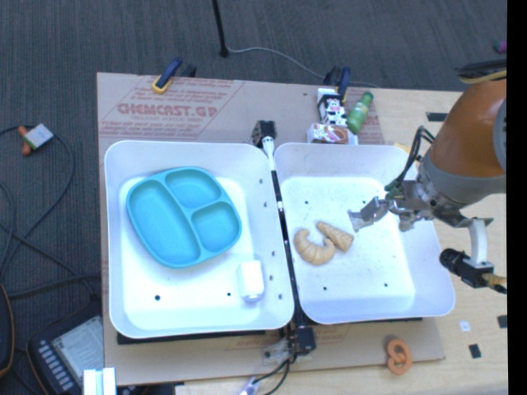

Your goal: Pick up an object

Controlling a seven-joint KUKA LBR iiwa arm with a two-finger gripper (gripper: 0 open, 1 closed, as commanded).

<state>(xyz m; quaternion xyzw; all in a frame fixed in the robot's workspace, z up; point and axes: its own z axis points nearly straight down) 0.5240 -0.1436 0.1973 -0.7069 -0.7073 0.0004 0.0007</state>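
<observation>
Gripper point(368, 212) over the right bin point(428, 303), croissants just beyond its tip.

Largest first: we note the right bin under the gripper; the left bin point(119, 303) lies well off toward the view's left, holding a blue divided plate point(183, 215) and a small white block point(251, 278). Two pale croissant-shaped pieces point(323, 243) sit touching each other in the right bin, near the gripper, down and to the view's left of it, their long axes running roughly left-right. We cannot tell the gripper's state. We judge a short reach down-left is needed.
</observation>
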